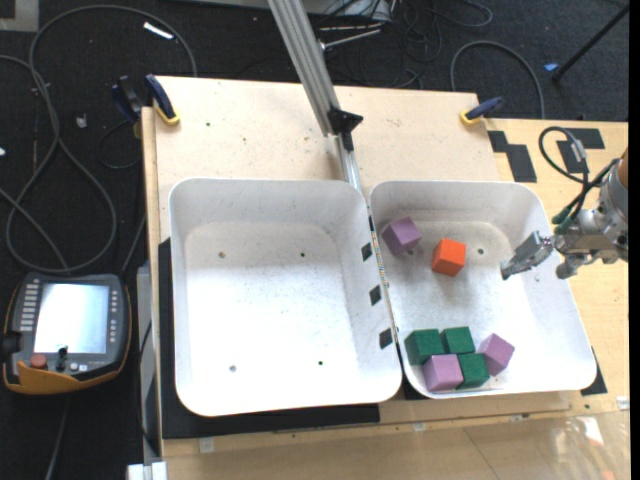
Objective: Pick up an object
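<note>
Cables litter the dark floor around the table [250, 118]. At right, the tool [540, 258] hangs over the right bin [520, 200], seemingly spread and empty; the orange cube [449, 257] sits centre-right, so descending here would miss it.

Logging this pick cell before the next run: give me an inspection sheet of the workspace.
Surface: wooden bench bearing two white bins; left bin, right bin.
Job's things: in the right bin, orange cube, purple cube, and a cluster of green cubes and purple cubes.
Clutter: nothing seen.
Grippers: hand over the right bin, holding nothing.
Cables: black cables on the floor.
Surroundings: teach pendant, metal pole.
</note>
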`<state>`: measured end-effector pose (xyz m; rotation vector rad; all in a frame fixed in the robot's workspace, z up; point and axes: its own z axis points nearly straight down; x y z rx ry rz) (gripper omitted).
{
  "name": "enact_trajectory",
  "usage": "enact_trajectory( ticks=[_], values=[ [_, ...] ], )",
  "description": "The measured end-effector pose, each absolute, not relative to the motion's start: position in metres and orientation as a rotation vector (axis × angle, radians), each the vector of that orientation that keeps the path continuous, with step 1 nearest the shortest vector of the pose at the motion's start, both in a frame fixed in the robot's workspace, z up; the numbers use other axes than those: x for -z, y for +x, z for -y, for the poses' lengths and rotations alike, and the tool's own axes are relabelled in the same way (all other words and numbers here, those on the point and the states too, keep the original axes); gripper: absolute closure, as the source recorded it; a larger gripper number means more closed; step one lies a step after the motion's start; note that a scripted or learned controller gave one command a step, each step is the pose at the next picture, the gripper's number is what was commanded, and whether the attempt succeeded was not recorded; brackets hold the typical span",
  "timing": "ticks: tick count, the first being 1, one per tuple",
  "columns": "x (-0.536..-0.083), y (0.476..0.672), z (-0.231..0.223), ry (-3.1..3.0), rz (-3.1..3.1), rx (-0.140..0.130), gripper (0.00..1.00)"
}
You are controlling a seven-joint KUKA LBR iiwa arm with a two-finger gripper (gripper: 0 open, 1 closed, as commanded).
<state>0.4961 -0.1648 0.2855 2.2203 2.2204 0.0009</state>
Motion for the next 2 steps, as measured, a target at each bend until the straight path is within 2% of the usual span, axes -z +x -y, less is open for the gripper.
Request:
enact_trajectory(
  ticks=[1,2],
  values=[
    [-0.159,0.525,0.178,2.226,-2.224,0.006,0.00],
    [-0.175,0.528,0.157,2.216,-2.226,-0.002,0.00]
  ],
)
